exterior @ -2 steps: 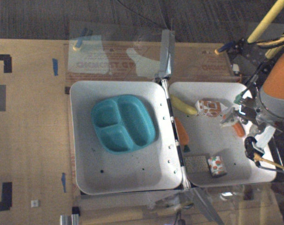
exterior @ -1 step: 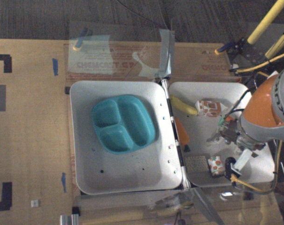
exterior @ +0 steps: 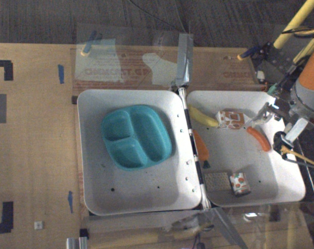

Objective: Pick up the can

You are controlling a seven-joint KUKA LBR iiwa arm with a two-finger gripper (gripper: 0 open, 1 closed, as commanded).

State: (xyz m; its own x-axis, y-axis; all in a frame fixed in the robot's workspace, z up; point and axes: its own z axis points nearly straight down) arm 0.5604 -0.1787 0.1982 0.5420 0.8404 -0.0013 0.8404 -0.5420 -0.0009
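Note:
The can [exterior: 240, 183] is small, with a white label printed with red fruit. It sits near the front edge of the right bin [exterior: 286, 183], beside a grey mesh pad [exterior: 217, 180]. My gripper [exterior: 279, 122] hangs over the right side of that bin, well behind and to the right of the can. Its fingers [exterior: 264, 114] are spread apart with nothing between them, so it is open. The orange-banded wrist [exterior: 311, 74] reaches in from the right edge.
In the right bin lie a yellow banana [exterior: 202, 117], a small carton [exterior: 230, 119], an orange carrot [exterior: 200, 145] along the left wall and a red sausage [exterior: 259, 138] just below the gripper. The left bin [exterior: 94, 180] holds a teal divided plate [exterior: 137, 136].

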